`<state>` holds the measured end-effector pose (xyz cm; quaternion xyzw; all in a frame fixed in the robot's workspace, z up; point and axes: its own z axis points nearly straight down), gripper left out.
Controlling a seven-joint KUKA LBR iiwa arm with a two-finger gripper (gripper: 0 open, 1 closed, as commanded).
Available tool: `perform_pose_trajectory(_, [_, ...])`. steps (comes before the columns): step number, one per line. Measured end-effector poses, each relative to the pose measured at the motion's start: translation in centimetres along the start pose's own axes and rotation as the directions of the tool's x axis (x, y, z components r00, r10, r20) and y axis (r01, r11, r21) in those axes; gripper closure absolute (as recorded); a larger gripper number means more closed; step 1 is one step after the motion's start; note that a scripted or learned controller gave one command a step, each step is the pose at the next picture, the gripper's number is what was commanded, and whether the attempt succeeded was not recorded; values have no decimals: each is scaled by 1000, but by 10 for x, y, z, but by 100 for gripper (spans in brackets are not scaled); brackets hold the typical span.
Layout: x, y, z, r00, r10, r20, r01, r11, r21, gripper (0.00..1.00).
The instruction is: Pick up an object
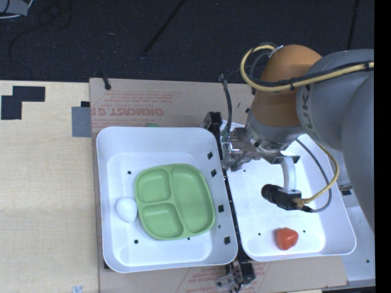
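A small red-orange object (286, 238) lies near the front of the right bin (333, 240). In the left bin (113, 145) rests a green three-compartment plate (175, 201), and a white egg-shaped object (126, 209) sits just to its left, touching the rim. My gripper (235, 153) hangs below the orange-banded wrist, low over the back left part of the right bin and close to the wall between the two bins. It is well apart from the red-orange object, and the wrist hides much of it.
A black connector with a yellow cable (282, 196) hangs from the arm over the middle of the right bin. The divider between the bins (223, 194) carries black clips. Brown cardboard (140, 102) lies under both bins.
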<state>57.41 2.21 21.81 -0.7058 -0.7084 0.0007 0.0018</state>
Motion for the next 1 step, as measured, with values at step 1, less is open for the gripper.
perform_pose_trajectory(1, [50, 14, 7, 1000, 0, 0, 0, 1000, 0, 100])
